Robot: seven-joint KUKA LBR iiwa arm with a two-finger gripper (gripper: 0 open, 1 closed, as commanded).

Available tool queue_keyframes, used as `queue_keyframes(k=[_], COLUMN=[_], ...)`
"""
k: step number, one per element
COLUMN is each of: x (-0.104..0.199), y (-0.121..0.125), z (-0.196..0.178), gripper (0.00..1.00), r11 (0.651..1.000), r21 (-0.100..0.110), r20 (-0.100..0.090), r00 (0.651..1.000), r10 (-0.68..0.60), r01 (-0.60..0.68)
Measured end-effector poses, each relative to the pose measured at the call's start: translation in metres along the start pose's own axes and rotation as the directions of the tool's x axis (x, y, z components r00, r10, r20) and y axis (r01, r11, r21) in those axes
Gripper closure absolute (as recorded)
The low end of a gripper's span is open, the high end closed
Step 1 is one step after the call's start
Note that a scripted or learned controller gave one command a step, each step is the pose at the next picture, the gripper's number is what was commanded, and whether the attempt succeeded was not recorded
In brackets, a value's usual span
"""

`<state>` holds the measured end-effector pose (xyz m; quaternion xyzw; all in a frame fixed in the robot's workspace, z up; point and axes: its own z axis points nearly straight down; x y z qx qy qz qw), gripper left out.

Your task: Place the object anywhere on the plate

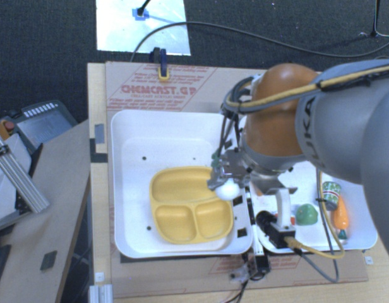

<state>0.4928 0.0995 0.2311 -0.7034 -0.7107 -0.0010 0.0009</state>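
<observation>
A yellow plate [182, 210] with three compartments lies in the left white bin [128, 169], towards its front right. My gripper [221, 182] hangs over the plate's right edge, near the wall between the bins. A small white round object [228, 190] sits at its fingertips, and the fingers look shut on it. The object is just above the plate's right rim, by the large upper compartment. The grey arm and its orange band cover the space behind the gripper.
In the right bin [366, 237] lie a green round object [306, 214], an orange carrot-like piece [340, 217] and a small printed can [331, 191]. The arm hides much of that bin. A grey table stands to the left.
</observation>
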Motion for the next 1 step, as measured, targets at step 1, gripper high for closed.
queue_keyframes(k=[1], x=[0.0488], y=[0.0069], z=[0.0049], gripper=[1.00], r11=[1.000], r21=[0.000], r20=[0.001], r00=[1.000], r10=[0.001], r01=[-0.001])
